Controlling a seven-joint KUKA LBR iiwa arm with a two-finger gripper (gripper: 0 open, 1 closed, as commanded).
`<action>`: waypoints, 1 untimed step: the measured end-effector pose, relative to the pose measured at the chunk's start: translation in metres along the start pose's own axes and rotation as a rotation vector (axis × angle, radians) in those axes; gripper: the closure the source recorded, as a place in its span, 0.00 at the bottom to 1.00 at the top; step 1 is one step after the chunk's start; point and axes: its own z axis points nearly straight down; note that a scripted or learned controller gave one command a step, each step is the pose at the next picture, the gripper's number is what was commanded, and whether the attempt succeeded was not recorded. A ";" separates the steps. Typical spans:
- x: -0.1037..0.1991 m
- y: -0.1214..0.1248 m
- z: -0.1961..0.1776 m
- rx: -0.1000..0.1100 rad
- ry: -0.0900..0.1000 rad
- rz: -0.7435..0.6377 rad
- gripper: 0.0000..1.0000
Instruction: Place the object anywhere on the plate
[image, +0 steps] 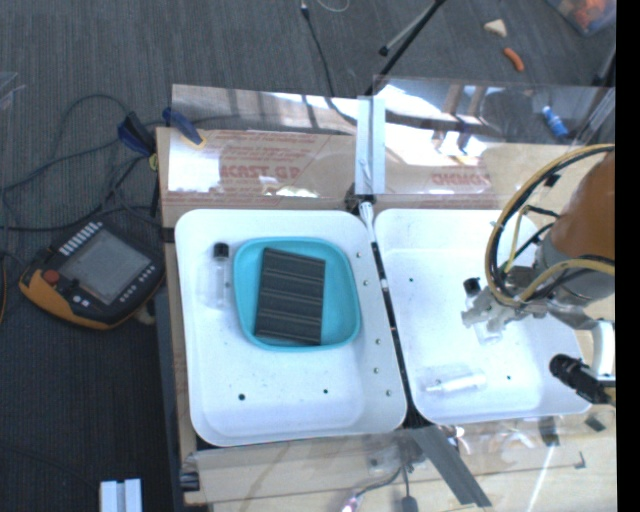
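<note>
A blue plate (343, 310) lies in the left bin (290, 410). On the middle of it rests a dark ridged rectangular block (290, 295), flat and slightly tilted. A small clear vial with a black cap (218, 270) lies in the same bin, just off the plate's left rim. In the right bin (430, 270) a clear tube (452, 381) lies near the front wall. My gripper (483, 318) hangs over the right bin's right half, above and behind the tube and apart from it. I see nothing in it.
A grey divider (385, 300) runs between the two bins. Yellow and black cables (510, 230) loop off the arm at the right. A teach pendant (95, 275) lies on the floor to the left. A cardboard wall (270, 165) stands behind the bins.
</note>
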 end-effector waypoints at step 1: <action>0.000 0.000 0.000 0.000 0.000 0.000 0.00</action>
